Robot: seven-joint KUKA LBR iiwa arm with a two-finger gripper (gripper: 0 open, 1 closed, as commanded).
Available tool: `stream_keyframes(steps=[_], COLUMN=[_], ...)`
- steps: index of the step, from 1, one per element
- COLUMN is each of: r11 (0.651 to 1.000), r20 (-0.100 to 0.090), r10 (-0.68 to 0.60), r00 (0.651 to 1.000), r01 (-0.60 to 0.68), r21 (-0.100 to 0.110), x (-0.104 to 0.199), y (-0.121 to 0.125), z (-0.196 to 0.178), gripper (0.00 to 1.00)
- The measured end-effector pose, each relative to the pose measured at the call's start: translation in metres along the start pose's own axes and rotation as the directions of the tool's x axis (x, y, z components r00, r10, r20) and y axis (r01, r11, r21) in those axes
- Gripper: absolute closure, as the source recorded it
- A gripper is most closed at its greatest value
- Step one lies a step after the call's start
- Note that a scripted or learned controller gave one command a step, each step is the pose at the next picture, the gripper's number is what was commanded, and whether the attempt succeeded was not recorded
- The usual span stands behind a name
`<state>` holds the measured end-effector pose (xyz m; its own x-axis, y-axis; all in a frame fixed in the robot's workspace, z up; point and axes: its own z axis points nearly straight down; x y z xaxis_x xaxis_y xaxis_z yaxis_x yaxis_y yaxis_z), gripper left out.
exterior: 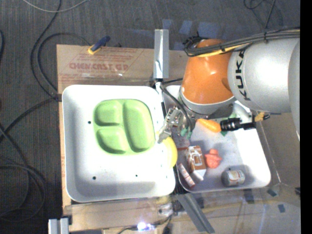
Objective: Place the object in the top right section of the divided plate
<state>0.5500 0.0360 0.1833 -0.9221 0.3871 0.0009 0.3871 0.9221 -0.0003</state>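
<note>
The floor is dark grey carpet (29,43) with thin cables (44,18) lying across it. A brown cardboard sheet (107,65) with red print covers the worktop, with a blue-and-yellow clip (99,44) at its edge.

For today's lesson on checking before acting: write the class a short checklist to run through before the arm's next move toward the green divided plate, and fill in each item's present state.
1. Divided plate lies flat inside the left bin: ok.
2. Plate's top right section free to receive an object: ok.
3. End effector positioned over that section: not ok; it is at the rim between the two bins, beside the plate's right edge.
4. Yellow object gripped: cannot tell; it sits just below the end effector.
5. Other objects, such as the carrot and the can, lie in the right bin, off the path: ok.
</note>
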Motion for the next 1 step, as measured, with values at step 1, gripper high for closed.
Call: stream_keyframes(steps=[1], r11=[1.0], r20=[0.001], r10=[-0.026], r00=[1.0], r01=[0.026], r21=[-0.002], x=[-0.0276], y=[0.0142], z=[-0.0004], gripper=[1.0])
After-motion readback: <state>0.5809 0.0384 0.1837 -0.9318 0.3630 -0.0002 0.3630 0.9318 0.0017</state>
